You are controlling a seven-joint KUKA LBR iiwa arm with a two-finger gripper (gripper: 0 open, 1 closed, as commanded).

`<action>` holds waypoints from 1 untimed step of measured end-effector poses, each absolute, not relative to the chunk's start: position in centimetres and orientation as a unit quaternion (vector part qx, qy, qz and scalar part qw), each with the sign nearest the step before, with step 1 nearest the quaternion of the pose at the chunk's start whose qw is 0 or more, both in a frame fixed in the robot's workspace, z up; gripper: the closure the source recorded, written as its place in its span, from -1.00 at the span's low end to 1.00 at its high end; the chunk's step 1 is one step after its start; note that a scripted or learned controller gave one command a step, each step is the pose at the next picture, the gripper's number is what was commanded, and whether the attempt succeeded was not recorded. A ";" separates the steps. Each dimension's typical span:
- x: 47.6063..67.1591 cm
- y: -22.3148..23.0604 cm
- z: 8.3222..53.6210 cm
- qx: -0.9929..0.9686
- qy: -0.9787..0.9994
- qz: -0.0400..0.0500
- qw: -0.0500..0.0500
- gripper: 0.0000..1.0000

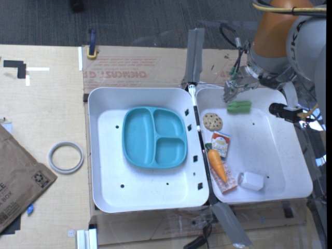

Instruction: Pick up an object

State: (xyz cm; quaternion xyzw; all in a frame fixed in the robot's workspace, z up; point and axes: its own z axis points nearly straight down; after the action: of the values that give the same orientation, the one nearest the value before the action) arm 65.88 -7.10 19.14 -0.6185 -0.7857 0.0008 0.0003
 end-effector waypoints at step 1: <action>61.3 -12.5 21.1 -0.499 -0.867 0.000 0.000 1.00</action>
State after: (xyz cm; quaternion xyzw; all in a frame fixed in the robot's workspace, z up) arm 61.28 -12.55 21.11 -0.4989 -0.8666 0.0004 -0.0005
